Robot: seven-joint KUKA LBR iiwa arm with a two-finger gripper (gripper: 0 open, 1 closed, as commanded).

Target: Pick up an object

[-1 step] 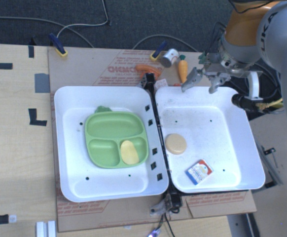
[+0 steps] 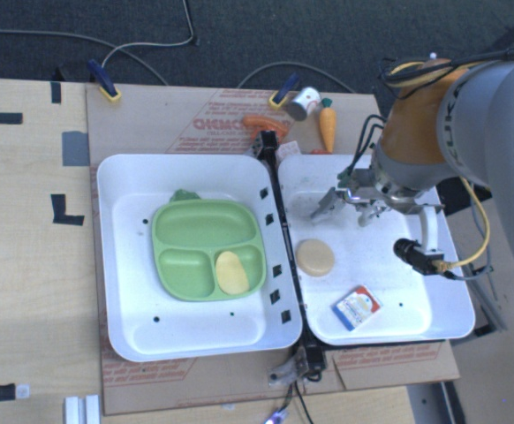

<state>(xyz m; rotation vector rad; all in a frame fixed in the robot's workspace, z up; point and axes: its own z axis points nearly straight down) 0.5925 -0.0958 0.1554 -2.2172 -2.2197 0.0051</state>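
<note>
In the right bin lie a round tan cookie-like disc and a small red, white and blue packet. My gripper hangs over the upper part of this bin, above and to the right of the disc, fingers spread open with nothing between them. The left bin holds a green divided plate with a yellow oval piece in its lower right compartment.
A toy carrot, a small white and grey item and an orange piece lie on the cardboard behind the bins. Blue-and-yellow clamps hold the cardboard. Cables run along the back.
</note>
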